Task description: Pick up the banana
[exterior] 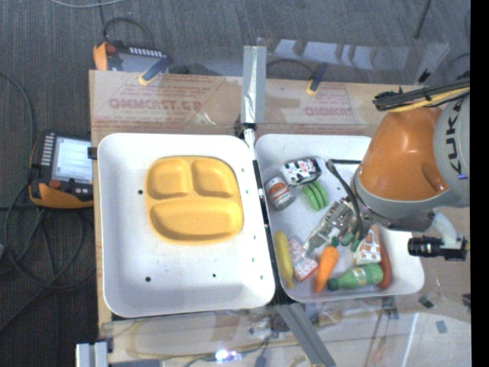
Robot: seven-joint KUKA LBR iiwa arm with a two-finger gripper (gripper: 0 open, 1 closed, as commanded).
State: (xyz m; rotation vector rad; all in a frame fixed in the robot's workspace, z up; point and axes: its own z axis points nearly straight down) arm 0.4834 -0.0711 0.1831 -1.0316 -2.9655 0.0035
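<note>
- Grey carpet with loose black cables is surrounding a cardboard-topped surface (183,102) that is carrying two shallow white bins side by side.
- Lying in the left white bin (122,281) is a yellow plastic tray with three compartments (195,199), sitting near that bin's middle.
- Crowding the right white bin (344,147) are small toy foods and packages.
- Resting along that bin's left wall, in its lower half, is the yellow toy banana (283,255), lying lengthwise and just beside a small pink-and-white packet (304,267).
- Reaching in from the right, the grey arm with the orange band (397,167) is hanging over the right bin.
- Pointing down toward the bin's middle, the metal two-finger gripper (330,228) is hovering near the top of an orange toy carrot (326,267) and apart from the banana; whether its fingers are open or closed, I cannot tell.
- Sitting nearby are a green toy bottle (357,277), a green pea pod (315,196), a small silver can (280,193) and a black-and-white carton (301,171).
</note>
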